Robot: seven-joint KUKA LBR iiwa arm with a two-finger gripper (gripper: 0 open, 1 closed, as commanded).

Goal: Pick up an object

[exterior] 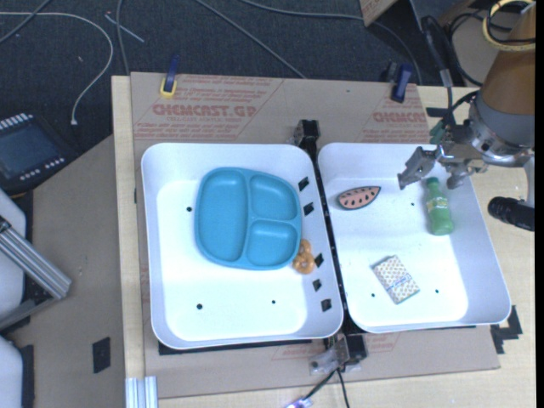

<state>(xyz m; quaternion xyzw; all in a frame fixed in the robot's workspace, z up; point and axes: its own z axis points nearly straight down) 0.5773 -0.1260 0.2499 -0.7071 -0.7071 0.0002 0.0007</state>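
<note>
Bottle point(439, 209), green, lies in right bin point(476, 304), just below gripper point(433, 170). Gripper spread wide, holding nothing. Risks: round bottle rolls off fingers; off-centre closing pinches only cap end; bin wall near, collision possible.

You are looking at a robotics lab or test cell, not a home. The evidence: a brown board bench top point(255, 100) printed with a maker's name, held by blue clamps point(170, 82); two white bins point(170, 296) fixed side by side; loose cables point(85, 24) trailing over dark carpet point(255, 7); an aluminium frame rail point(30, 257); a small screen unit point(25, 147) at the left.
</note>
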